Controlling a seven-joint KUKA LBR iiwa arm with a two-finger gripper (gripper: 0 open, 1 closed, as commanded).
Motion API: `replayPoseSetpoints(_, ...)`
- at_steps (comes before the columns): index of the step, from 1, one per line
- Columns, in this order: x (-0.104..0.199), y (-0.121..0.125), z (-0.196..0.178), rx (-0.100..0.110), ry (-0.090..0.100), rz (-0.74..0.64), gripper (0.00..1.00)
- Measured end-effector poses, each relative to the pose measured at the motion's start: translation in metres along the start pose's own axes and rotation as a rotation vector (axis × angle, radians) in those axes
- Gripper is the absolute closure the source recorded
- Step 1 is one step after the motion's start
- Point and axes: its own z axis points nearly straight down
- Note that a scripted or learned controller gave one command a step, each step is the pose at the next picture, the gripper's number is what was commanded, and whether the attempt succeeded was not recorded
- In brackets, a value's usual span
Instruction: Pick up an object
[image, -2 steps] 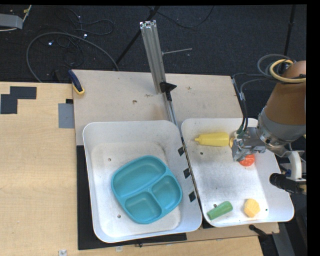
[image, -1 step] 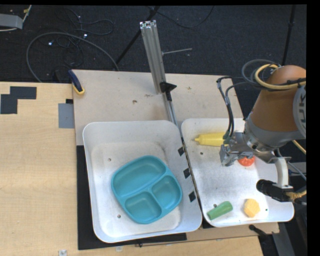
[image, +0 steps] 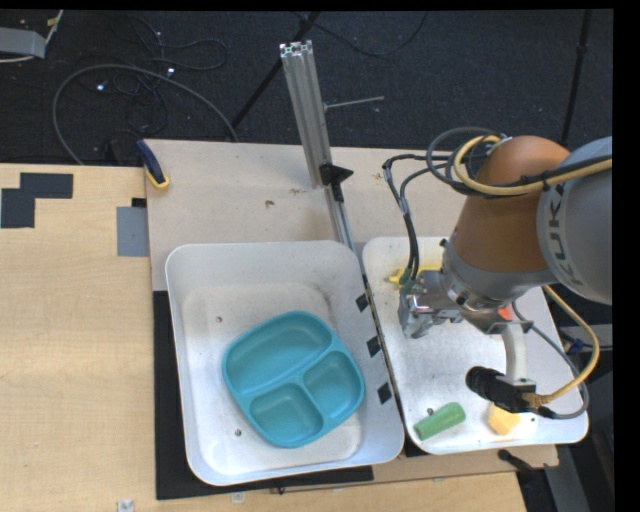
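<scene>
The gripper (image: 418, 318) hangs low in the right bin (image: 448, 368); open or closed, I cannot tell; a green block (image: 440, 420) lies by that bin's near rim; a yellow piece (image: 503, 421) there is half hidden.

yellow thing (image: 403, 273) at back-left of right bin (image: 440, 455), mostly hidden behind gripper (image: 417, 318). small red bit (image: 506, 314) under wrist, too covered to name. arm (image: 520, 215) hides bin's far half; arm cut off at right edge.
</scene>
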Motion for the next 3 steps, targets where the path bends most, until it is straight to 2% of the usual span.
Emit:
replayPoseSetpoints(1, 0.051, -0.007, 0.01, 0.001, 0.0, 0.0, 1.0)
replayPoseSetpoints(2, 0.108, -0.028, 0.005, 0.001, 0.0, -0.001, 1.0)
replayPoseSetpoints(3, 0.105, -0.028, 0.005, 0.001, -0.002, 0.003, 0.0)
